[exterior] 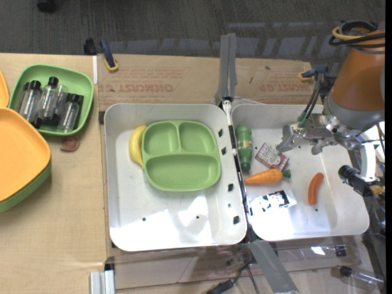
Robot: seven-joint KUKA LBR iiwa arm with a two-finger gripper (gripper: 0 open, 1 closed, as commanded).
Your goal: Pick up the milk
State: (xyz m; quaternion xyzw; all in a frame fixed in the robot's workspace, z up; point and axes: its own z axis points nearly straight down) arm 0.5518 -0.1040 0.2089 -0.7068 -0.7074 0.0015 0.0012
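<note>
Red lettering runs across the brown cardboard sheet (184,78) behind the bins, upside down from this camera and too blurred to read with any certainty. The small black-and-white patched milk carton (272,201) carries print too fine to make out. It lies flat on the floor of the right white bin (331,222), in the near-left part, just near of the orange carrot (264,177).

The two-finger gripper (303,144) hangs over the far-middle of the same bin. Its metal fingers (286,144) look spread apart with nothing between them. The carton sits well apart from them, nearer the camera and a little to the left, with the carrot and a small pink-and-white packet (270,156) lying between.

A green plastic bottle (244,147) lies along the bin's left wall, and a red sausage-shaped toy (315,188) rests to the right of the carton.

In the left white bin (159,225) a green divided plastic plate (181,155) covers part of a yellow banana-like object (136,146) at its left edge.

On the wooden bench to the far left stand a green square tray (82,87) holding dark-capped clear bottles (50,103) and a stack of orange plates (21,155).
</note>
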